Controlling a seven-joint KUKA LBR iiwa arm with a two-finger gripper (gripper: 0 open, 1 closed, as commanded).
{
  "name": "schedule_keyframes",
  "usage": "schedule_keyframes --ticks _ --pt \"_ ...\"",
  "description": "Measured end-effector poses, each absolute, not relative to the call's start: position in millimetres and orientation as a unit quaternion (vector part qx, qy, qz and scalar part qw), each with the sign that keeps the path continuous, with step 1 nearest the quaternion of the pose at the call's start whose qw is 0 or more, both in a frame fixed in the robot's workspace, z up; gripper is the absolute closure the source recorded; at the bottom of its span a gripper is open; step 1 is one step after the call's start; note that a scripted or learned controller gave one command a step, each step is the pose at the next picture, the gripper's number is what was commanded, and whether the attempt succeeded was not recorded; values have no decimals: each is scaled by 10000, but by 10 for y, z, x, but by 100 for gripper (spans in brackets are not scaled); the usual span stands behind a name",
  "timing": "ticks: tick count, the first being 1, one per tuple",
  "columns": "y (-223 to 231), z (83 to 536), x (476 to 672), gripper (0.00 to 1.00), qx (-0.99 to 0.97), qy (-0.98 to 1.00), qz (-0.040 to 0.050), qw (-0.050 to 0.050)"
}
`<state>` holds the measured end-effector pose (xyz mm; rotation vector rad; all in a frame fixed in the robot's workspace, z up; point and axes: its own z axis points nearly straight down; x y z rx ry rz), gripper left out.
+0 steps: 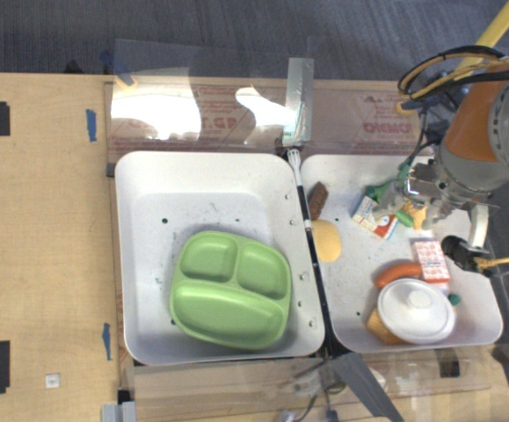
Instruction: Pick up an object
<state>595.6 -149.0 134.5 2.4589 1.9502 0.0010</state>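
Objects for picking lie in the right bin (346,319), one of two shallow white bins set side by side on the desk (34,236). Taking the divider between the bins as landmark: just right of it, toward the far end, lies a dark brown bar (316,199), and below that a yellow rounded piece (327,240) rests close against the divider. Farther right sits a small carton with white, blue and red print (374,215), partly mixed with green and yellow bits too cluttered to identify. Nearer the front, well right of the divider, a white lidded pot (417,309) covers part of an orange item (396,274) and another orange piece at its lower left; a red-and-white packet (430,258) lies just behind the pot.

Left of the divider, the left bin (149,192) holds a green compartment tray (232,289), turned at a slant.

At the right bin's far right side hangs the gripper (425,202), over the cluttered items; whether it is open or has hold of anything cannot be told. The arm (483,130) is cut off by the edge.
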Motion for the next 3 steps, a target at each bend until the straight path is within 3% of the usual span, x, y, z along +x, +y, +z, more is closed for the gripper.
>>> schedule_keyframes --ticks 1,2,3 --pt "-1123 930 6172 0 9216 3881 50 28" --pt "-935 960 5714 0 9448 3275 116 60" --pt "-970 969 5649 0 9546 2974 146 43"
